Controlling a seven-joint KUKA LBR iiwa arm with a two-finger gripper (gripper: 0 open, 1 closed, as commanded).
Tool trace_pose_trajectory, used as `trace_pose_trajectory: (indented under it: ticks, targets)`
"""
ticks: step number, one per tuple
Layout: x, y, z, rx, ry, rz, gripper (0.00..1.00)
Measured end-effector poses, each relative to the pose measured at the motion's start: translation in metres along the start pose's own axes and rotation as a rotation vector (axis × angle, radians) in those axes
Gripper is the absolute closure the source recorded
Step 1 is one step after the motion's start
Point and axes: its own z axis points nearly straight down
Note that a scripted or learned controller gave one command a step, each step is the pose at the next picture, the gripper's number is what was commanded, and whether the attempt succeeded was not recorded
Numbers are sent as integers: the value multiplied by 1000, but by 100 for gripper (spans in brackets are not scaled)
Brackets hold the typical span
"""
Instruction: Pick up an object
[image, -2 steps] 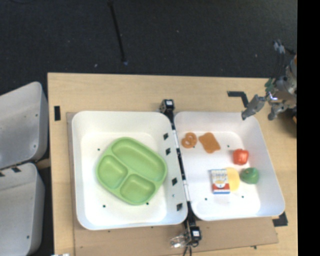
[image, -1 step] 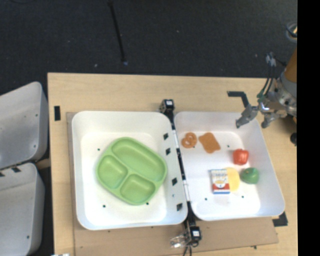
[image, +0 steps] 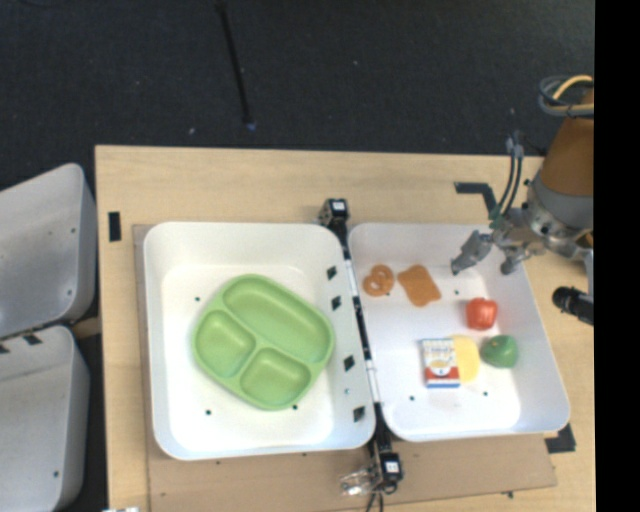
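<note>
In the right bin (image: 540, 390), the gripper (image: 487, 256) hangs spread and empty, the tomato (image: 481, 313) just below.

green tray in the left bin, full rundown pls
The green tray is a light green, rounded, plastic-looking plate with three compartments: one long, two smaller. It lies flat, turned at an angle, near the middle of the left bin. Its compartments hold nothing. It touches only the bin floor, far from the gripper.
</note>
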Motion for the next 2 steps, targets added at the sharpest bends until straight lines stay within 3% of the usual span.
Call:
trace_pose_trajectory:
  ticks: [1, 2]
  targets:
    - [9, -2, 50, 0, 0, 0, 0]
    - [7, 0, 36, -7, -2, -1, 100]
